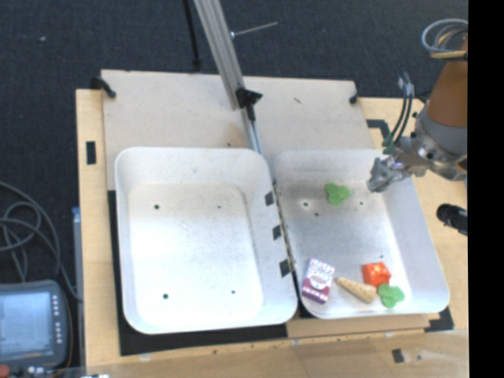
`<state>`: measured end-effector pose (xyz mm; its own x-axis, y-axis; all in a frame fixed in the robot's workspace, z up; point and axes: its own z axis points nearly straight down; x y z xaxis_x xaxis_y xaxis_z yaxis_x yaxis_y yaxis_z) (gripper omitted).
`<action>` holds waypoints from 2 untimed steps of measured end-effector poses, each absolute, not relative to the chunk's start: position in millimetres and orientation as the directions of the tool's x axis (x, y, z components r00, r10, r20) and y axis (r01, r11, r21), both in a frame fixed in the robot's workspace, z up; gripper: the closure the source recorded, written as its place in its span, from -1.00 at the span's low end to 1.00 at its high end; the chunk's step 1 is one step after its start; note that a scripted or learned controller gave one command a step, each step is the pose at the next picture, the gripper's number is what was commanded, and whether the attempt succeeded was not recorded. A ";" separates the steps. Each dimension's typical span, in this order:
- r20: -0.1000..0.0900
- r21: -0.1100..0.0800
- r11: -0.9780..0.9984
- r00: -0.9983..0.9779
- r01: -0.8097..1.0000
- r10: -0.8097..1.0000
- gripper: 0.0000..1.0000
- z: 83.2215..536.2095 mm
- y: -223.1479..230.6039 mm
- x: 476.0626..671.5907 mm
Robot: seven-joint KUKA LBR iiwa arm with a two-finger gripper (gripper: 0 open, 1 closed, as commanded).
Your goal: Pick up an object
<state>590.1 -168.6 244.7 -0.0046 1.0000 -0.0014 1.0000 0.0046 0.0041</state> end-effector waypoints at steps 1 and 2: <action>0.001 0.002 0.006 -0.006 1.000 1.000 1.00 255.2 -116.8 575.0; 0.001 0.000 0.006 -0.006 1.000 1.000 1.00 243.6 -64.5 557.9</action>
